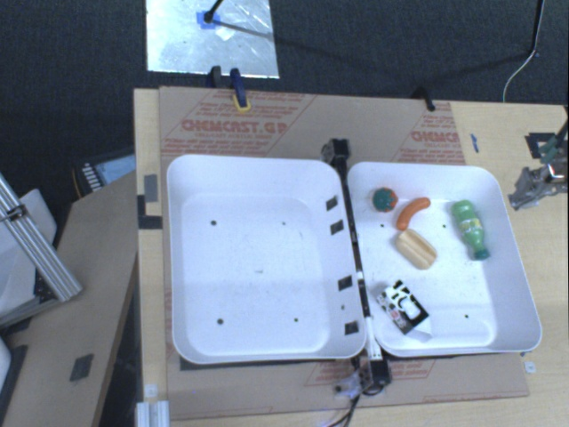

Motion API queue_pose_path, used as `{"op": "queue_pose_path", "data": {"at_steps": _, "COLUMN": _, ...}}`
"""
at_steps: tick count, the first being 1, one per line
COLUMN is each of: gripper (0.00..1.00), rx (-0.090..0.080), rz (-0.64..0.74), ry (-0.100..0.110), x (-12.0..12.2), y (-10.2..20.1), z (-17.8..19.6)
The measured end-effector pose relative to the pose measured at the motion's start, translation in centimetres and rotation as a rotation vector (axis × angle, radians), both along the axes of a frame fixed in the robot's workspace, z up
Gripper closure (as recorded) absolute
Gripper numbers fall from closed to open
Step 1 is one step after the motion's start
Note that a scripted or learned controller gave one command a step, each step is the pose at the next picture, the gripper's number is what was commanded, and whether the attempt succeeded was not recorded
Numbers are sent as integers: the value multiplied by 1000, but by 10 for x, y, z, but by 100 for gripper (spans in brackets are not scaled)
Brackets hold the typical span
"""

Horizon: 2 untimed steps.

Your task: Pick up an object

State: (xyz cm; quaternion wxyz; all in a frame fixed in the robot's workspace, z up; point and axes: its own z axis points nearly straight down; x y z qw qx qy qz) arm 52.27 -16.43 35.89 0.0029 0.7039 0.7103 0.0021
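Note:
The right bin (508, 278) holds several small objects. A teal-green ball (384, 199) lies near its back left corner, with an orange sausage shape (412, 212) just to its right. A tan block (416, 248) sits below them. A green bottle (468, 228) lies on its side toward the right wall. A black-and-white packet (404, 308) rests near the front left. My gripper (539, 181) is a grey metal shape at the view's right edge, over the bench beyond the right bin's back right corner and apart from every object.
The left bin (258, 256) stands beside the right one, with a black clip strip (347, 238) along the shared wall. A shiny metal plate (212, 25) lies on the dark floor behind the bench. A grey rail (36, 247) slants at the far left.

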Motion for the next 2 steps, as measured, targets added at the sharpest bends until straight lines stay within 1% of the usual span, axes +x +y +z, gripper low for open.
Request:
{"op": "queue_pose_path", "data": {"at_steps": 1, "gripper": 100, "rx": -2, "rz": -12, "ry": 5, "x": -37, "y": -45, "z": -5}}
{"op": "queue_pose_path", "data": {"at_steps": 2, "gripper": 100, "rx": -4, "rz": -2, "ry": -6, "x": 9, "y": -34, "z": 82}}
